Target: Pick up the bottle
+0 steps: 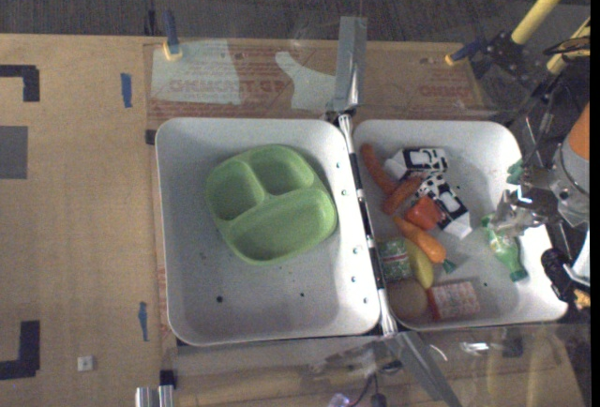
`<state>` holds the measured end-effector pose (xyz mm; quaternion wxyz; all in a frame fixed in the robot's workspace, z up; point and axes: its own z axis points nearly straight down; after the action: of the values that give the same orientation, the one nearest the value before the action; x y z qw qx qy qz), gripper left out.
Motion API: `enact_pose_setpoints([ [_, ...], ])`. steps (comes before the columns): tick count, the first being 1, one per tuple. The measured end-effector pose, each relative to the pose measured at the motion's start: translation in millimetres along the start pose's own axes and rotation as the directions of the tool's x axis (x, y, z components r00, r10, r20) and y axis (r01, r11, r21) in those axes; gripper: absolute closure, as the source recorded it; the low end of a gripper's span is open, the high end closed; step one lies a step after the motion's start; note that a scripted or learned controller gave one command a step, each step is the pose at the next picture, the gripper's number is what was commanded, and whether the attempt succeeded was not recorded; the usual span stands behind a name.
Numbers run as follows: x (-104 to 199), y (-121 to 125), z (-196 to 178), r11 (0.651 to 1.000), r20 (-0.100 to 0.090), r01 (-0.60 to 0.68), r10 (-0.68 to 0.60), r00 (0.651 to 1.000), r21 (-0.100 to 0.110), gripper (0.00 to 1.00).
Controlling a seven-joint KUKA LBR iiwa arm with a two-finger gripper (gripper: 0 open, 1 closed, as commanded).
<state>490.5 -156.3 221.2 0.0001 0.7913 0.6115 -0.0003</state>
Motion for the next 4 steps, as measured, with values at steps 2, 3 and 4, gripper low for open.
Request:
enact_pose_setpoints([
  [2, 1, 1, -10, 1.000, 0.002, 0.003, -0.003, 1.000, -0.001, 0.00],
  [3, -13, 47, 113, 0.999, 0.000, 0.037, -0.037, 0.999, -0.028, 0.00],
  [4, -14, 46, 103, 0.999, 0.002, 0.037, -0.037, 0.999, -0.023, 1.00],
])
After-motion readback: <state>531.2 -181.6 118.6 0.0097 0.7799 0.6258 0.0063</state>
